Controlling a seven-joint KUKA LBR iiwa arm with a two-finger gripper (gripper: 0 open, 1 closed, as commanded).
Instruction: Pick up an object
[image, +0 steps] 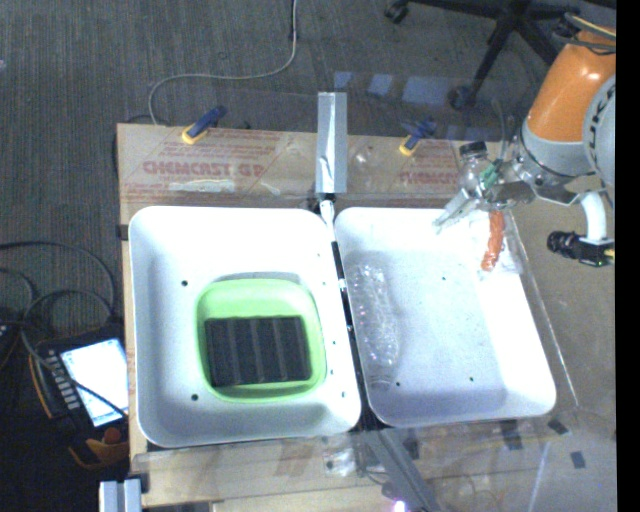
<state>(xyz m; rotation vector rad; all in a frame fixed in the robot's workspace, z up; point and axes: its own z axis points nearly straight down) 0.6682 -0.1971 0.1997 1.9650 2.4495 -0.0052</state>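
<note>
a: where's the two-finger gripper (452, 212)?
b: at two o'clock, over the far rim of the right shallow white bin (455, 340). its thin fingers are splayed wide, nothing between them.
a: and things to pick?
b: a slim orange stick-like object (492, 246) lies just beside it at the bin's right wall. a crinkled clear plastic piece (374, 312) lies along that bin's left wall.
a: the left white bin (170, 300)?
b: it holds a lime-green square tray with a dark ribbed insert (260, 340), at seven o'clock, well apart from the arm.
</note>
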